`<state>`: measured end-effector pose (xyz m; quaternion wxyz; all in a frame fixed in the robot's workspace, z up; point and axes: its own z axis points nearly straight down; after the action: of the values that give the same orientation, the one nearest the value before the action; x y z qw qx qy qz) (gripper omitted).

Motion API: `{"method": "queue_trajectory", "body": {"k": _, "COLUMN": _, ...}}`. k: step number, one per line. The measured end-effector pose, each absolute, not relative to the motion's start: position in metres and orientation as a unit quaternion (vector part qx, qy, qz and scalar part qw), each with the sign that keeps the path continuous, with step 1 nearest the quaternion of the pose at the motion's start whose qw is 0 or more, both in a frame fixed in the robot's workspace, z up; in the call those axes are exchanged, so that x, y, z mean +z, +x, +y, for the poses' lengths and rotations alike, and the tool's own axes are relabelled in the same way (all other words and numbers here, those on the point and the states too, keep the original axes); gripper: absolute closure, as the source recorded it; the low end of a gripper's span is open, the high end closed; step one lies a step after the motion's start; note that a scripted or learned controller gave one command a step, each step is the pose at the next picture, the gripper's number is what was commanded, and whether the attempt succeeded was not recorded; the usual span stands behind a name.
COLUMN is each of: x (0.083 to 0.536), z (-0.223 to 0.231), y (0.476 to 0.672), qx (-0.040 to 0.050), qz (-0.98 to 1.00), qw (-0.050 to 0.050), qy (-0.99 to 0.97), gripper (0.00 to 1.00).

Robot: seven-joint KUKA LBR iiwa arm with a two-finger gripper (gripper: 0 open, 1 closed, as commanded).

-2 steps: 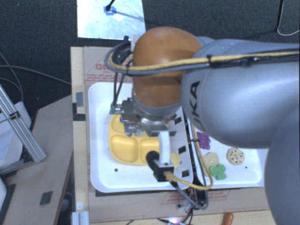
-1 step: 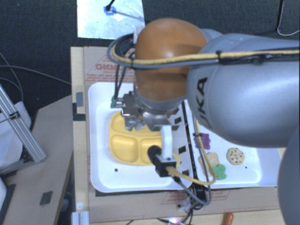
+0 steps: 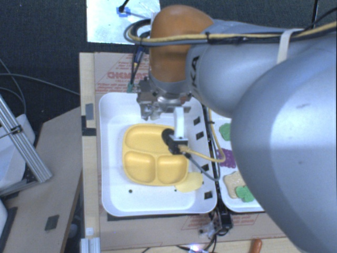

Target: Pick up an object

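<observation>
A yellow divided plate [image 3: 147, 157] lies flat in the left white bin [image 3: 113, 194]. A small pale yellow piece [image 3: 190, 182] sticks out from under the plate's near right corner. My gripper [image 3: 151, 108] hangs over the far part of the left bin, just above the plate's far edge. The orange wrist band and the grey arm cover much of it. I see nothing held in it.
The right bin [image 3: 247, 207] is mostly hidden by the arm. In it show green pieces [image 3: 245, 194], a purple piece [image 3: 227, 156] and a tan piece [image 3: 233, 181]. A cardboard sheet [image 3: 113, 78] lies under the bins.
</observation>
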<state>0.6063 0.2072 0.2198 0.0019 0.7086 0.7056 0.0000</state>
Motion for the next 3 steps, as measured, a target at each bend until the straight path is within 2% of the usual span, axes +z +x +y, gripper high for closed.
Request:
{"method": "queue_trajectory", "body": {"k": 1, "x": 0.124, "z": 0.229, "y": 0.512, "qx": -0.0064, "qz": 0.709, "qw": -0.005, "qy": 0.705, "gripper": 1.00}}
{"method": "queue_trajectory", "body": {"k": 2, "x": 0.086, "z": 0.215, "y": 0.510, "qx": 0.0024, "qz": 0.707, "qw": 0.000, "qy": 0.707, "gripper": 1.00}}
{"method": "queue_trajectory", "body": {"k": 3, "x": 0.089, "z": 0.216, "y": 0.512, "qx": 0.0050, "qz": 0.708, "qw": 0.001, "qy": 0.707, "gripper": 0.00}}
